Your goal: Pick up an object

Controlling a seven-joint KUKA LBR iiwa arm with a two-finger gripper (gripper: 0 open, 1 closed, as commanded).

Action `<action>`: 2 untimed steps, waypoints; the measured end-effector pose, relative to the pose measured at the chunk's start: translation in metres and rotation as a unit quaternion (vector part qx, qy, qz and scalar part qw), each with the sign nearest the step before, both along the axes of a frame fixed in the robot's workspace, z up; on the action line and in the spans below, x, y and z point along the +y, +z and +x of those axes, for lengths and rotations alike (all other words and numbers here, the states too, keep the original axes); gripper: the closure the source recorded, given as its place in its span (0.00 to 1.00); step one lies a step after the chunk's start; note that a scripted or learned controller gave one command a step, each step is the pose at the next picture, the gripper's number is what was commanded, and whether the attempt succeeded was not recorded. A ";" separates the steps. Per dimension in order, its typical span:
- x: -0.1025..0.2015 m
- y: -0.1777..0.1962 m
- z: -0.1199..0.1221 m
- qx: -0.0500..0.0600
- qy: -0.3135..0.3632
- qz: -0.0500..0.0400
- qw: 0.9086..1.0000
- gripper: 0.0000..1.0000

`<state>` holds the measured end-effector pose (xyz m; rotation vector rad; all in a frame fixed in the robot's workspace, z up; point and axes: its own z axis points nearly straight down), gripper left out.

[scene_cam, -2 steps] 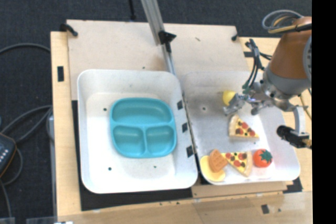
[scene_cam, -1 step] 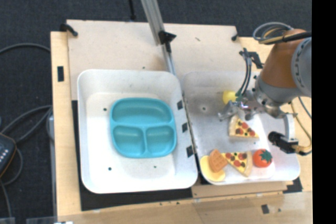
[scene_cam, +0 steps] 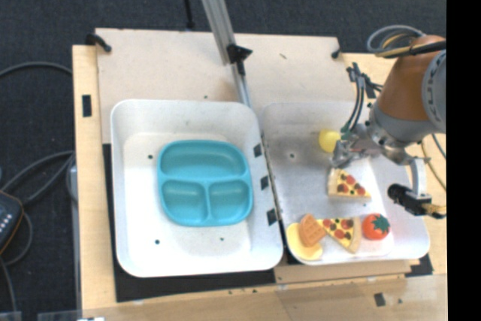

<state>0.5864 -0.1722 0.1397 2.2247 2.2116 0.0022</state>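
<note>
In the right bin (scene_cam: pixel 301 131) lie a yellow lemon (scene_cam: pixel 328 140), a pizza slice (scene_cam: pixel 348 186), a second pizza slice (scene_cam: pixel 340 230) near the front rim, an orange cookie-like piece (scene_cam: pixel 310 231) and a red tomato (scene_cam: pixel 376 226). My gripper (scene_cam: pixel 344 152) hangs low over the bin, just right of the lemon and just above the first pizza slice. The grey arm with its orange band (scene_cam: pixel 409 90) comes in from the right.
The left bin (scene_cam: pixel 135 162) holds a teal divided plate (scene_cam: pixel 204 183). A slanted metal pole (scene_cam: pixel 214 4) rises from between the bins at the back. The bench's wooden edge (scene_cam: pixel 323 289) runs along the front.
</note>
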 end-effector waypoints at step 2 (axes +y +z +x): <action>0.000 0.113 0.006 -0.001 0.004 0.000 1.000 1.00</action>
